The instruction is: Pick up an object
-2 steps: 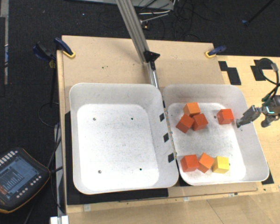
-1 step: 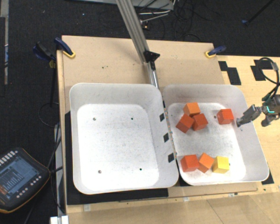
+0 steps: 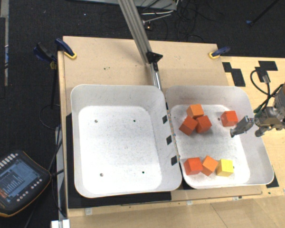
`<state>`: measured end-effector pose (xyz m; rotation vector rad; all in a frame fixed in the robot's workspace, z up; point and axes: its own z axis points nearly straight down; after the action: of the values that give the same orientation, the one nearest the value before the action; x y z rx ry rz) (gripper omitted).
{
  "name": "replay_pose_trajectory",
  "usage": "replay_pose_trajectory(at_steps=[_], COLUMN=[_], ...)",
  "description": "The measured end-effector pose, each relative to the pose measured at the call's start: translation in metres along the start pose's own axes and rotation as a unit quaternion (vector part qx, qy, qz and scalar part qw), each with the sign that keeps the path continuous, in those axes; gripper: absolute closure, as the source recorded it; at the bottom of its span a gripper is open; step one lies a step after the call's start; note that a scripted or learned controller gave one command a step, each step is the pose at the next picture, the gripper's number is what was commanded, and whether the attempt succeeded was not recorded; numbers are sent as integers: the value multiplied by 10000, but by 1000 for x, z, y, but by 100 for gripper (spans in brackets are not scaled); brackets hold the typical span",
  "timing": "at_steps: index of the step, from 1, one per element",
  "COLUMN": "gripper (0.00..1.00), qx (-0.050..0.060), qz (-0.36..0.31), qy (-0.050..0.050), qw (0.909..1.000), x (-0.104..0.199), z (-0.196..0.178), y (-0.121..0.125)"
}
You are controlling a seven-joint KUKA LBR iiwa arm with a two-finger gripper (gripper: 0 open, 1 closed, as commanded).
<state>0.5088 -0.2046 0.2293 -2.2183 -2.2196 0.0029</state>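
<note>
The right bin (image 3: 256, 141) is the landmark: inside it lie seven blocks, a cluster of three orange blocks (image 3: 195, 120) toward its far left, a lone orange block (image 3: 229, 118) nearer its right wall, and along its near edge two more orange ones beside a yellow block (image 3: 225, 167). The gripper (image 3: 249, 126) hangs over the bin's right wall, just right of the lone orange block, and its fingers look spread with nothing between them, though the view is coarse there. No block is lifted yet, so the whole pick remains to be done.

Single fixed camera above the bench (image 3: 109, 61), angled downward, both white bins (image 3: 80, 99) fully framed, moderately far
</note>
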Motion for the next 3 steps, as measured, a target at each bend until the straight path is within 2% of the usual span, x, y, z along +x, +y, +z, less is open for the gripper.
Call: replay_pose_trajectory(at_steps=[1, 2, 3], gripper=[0, 0, 100], qx=[4, 12, -32], qz=[7, 5, 4], qy=[0, 8, -12], qw=[10000, 10000, 10000], x=[-4, 2, 0], z=[45, 108, 94], y=[-3, -3, 0])
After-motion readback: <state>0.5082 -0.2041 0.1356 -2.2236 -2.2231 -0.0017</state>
